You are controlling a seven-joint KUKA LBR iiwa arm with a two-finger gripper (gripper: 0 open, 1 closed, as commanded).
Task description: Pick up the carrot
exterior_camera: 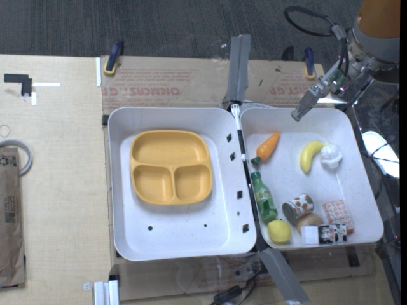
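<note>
So down at the near edge of the right-hand shallow white bin (pixel 356 138) there's a pile of clutter: a round yellow lemon (pixel 278 231), a small printed tin can (pixel 299 206) lying on its side, a couple of little printed snack boxes (pixel 334 221), and a green plastic bottle (pixel 262 196) running along the left wall. Further up sits a yellow banana (pixel 309 156) touching a crumpled white lump (pixel 331 155), and across from them, near the bin's left wall, is the small orange carrot (pixel 268 145) with its green top pointing down toward the bottle. It's lying free, nothing on it. The left bin holds a yellow three-compartment plastic tray (pixel 170 166). At the far right corner the grey two-finger gripper (pixel 297 114) hangs over the bin's back rim, well apart from the carrot; can't tell if it's open or closed from here. Looks to me like we're at the approach stage, nothing grabbed. Next it'd need to swing left and toward the camera, then drop over the carrot without clipping the bottle.
</note>
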